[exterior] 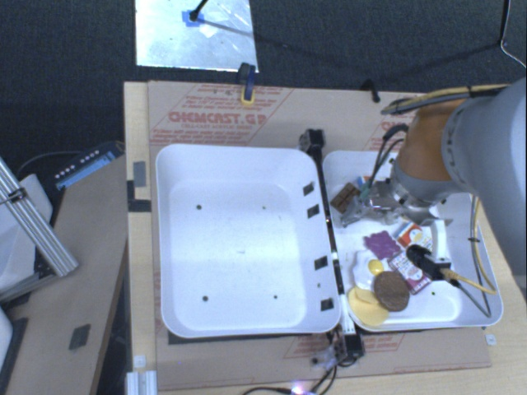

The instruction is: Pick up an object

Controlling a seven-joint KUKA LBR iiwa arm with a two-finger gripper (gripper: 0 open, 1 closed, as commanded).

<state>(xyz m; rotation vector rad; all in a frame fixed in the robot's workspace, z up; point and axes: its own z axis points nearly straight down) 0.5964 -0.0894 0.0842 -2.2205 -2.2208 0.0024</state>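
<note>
The counter (222,113) is a broad brown board with red print, and two shallow white bins sit on it side by side. The left bin (239,245) is the larger spread of white from where I stand. The right bin (432,303) carries all the small things.

The grey arm (482,138) comes in from the right, bulky and bent downward, its orange band turned toward the bins. It slants down over the far half of the right bin, and the hand (360,211) sits low near that bin's left wall. I cannot tell whether the hand is wide or narrow, and I see nothing held in it.

The things to pick from all lie in the right bin. A brown disc (392,291) lies in the near part, overlapping a yellow disc (366,306) at its left. A red and white packet (409,263) lies just beyond the brown disc. A purple piece (380,242) lies in the middle, near the hand. A small brown block (343,195) rests by the left wall, just beside the hand. A little yellow piece (375,267) sits between the purple piece and the discs.
</note>
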